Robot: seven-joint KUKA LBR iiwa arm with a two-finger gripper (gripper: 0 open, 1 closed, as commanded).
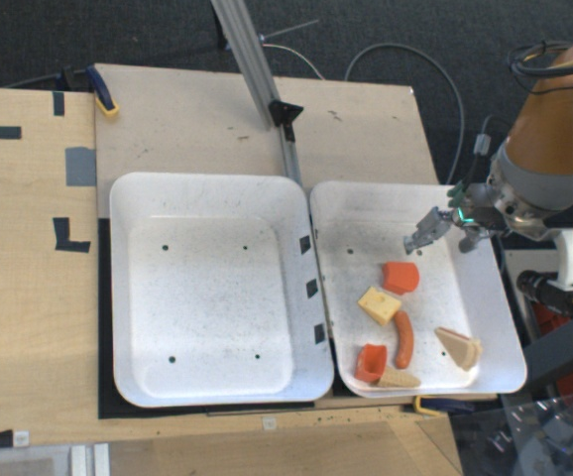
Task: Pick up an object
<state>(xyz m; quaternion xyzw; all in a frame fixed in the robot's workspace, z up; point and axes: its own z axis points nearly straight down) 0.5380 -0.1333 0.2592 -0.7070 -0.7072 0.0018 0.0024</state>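
The right bin [366,211] holds several toy foods: an orange-red block [401,277], a yellow cheese wedge [380,304], a red sausage [403,339], a small red cup-like piece [371,361], a tan slice [399,377] at the front rim and a tan wedge [459,346] at the right. My gripper [430,232] hangs above the bin's right half, just up and right of the orange-red block, with its fingers apart and nothing between them.
The left bin [207,286] sits beside the right one. A slanted metal pole [252,58] rises behind the bins with a black clamp [285,113]. The arm's orange band and grey wrist [539,157] stand over the right edge. Cables loop behind.
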